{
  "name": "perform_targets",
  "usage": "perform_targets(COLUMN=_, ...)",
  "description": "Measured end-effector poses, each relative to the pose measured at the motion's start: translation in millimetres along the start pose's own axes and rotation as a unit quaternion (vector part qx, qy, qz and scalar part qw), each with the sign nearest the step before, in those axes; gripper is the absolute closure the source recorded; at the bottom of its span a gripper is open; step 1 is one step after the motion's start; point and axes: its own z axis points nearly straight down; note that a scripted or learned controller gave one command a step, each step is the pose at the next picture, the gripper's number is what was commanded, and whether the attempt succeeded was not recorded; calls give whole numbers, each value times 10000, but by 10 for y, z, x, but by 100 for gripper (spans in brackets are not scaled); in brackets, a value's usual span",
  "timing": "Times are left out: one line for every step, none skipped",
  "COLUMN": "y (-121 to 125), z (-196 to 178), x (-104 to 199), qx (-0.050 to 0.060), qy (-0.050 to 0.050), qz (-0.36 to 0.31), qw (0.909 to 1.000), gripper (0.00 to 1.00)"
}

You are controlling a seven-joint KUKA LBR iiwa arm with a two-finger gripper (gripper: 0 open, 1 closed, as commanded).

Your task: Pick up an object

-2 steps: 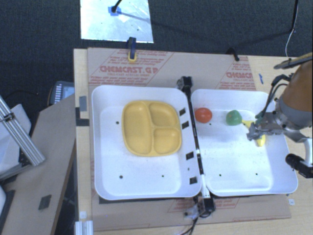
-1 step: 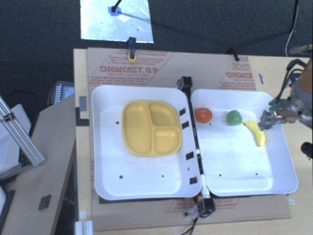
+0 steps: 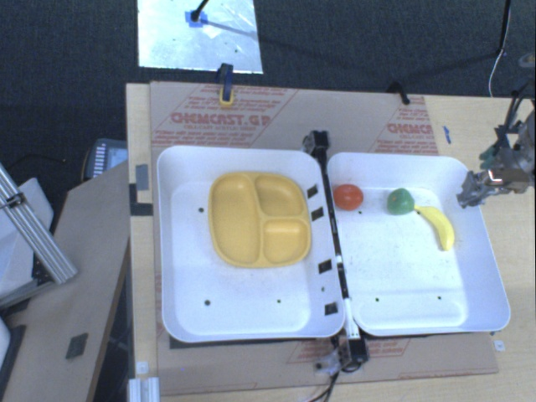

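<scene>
The gripper [image 3: 471, 193] hovers at the right bin's [image 3: 419, 312] far right rim, the banana [image 3: 439, 225] just beside it. Whether it is released or clenched, I cannot tell.

The robot's tool [image 3: 474, 191] hangs low at the frame's right edge, pointing leftward, its wrist partly cut off by the frame.

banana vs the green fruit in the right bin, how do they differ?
Colour: the banana is yellow, the green fruit is green.
Shape: the banana is long and curved, the green fruit is round and compact.
Position: the green fruit lies nearer the bin's middle, beside an orange-red fruit; the banana runs from it toward the right wall.
Shared: both rest on the floor of the right bin, close together, neither in the end effector.
</scene>
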Motion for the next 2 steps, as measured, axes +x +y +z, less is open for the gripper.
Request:
perform_targets(y=117, z=0, x=474, qx=21, qy=15, qz=-21, qw=10000, gripper=100)
perform_targets(y=123, z=93, x=932, qx=26, qy=18, qz=-22, qw=10000, gripper=100)
